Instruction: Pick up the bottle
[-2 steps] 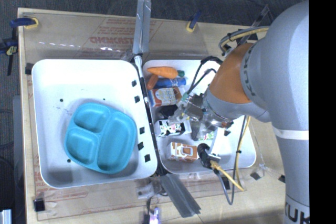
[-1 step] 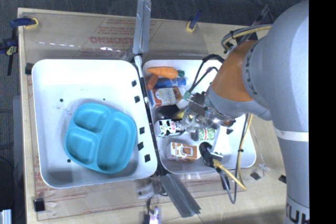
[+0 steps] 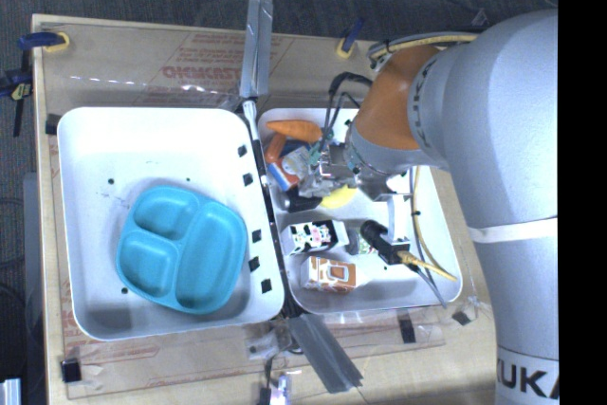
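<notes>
Gripper [image 3: 321, 174] low in right bin [image 3: 446, 232], upper half; finger opening hidden, cannot tell if anything held. Likely bottle [image 3: 331, 274], orange-labelled, lies at 6 o'clock from gripper, long axis running 3-to-9.

You see a blue divided plate [image 3: 182, 247] lying in the left bin [image 3: 85, 138], and an orange carrot-like toy [image 3: 292, 127] at the right bin's [image 3: 446, 275] far end.

The grey arm [image 3: 503, 138] reaches in from the right, its orange band [image 3: 394, 104] tilted toward the left. The gripper [image 3: 318, 174] points down and left, its end hidden in clutter.
</notes>
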You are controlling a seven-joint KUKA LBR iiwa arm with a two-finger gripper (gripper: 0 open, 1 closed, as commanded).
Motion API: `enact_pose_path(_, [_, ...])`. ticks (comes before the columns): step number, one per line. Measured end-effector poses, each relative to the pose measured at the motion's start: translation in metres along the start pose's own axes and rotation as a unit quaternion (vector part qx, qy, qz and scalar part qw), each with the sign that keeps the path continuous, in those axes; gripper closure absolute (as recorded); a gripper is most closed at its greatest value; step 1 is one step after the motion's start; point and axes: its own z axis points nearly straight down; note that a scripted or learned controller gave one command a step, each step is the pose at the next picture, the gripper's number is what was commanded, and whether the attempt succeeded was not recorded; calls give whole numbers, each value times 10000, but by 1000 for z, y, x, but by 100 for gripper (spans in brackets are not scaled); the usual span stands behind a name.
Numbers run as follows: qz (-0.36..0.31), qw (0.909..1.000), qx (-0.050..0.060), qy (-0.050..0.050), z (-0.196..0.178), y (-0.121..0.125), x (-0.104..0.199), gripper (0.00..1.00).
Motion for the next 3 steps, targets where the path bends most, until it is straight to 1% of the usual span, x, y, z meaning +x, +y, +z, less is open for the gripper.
enact_pose_path(1, [2187, 9758, -89, -4, -2, -35, 21, 100])
enact_pose_path(2, [4024, 9153, 150, -39, -86, -86, 108, 100])
enact_pose_path(3, [5302, 8477, 143, -60, -86, -98, 147, 100])
